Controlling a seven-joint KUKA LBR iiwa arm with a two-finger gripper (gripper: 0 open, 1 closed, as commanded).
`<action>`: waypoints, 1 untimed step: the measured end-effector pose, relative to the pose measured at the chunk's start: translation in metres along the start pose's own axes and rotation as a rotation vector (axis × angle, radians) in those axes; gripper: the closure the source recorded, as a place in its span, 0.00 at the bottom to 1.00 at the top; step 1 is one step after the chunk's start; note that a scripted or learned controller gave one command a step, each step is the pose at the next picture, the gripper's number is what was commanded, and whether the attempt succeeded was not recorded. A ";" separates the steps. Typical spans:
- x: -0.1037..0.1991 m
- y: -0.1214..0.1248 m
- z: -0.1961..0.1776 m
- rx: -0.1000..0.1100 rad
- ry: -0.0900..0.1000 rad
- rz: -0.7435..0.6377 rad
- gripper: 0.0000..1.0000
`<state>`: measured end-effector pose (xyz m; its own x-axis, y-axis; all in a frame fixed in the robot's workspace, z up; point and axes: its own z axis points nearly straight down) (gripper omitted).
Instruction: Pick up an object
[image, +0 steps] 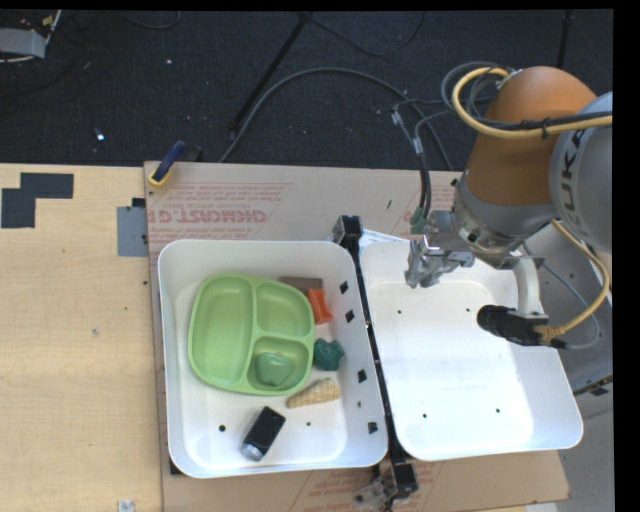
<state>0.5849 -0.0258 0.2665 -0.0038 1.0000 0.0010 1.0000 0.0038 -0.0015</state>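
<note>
Camera view: the small metal two-finger gripper (428, 268) hangs over the right white bin (480, 400), grip state unreadable; the green plastic divided plate (240, 325) and other objects lie at nine o'clock.

A light green, three-compartment plastic plate (250, 330) is seen lying flat in the left bin, left of centre in the frame, flanked by small objects at its right edge.
</note>
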 end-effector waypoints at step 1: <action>0.059 -0.012 0.009 0.000 0.000 0.000 1.00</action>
<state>0.5730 0.0328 0.2575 -0.0041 1.0000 0.0007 1.0000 0.0041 -0.0016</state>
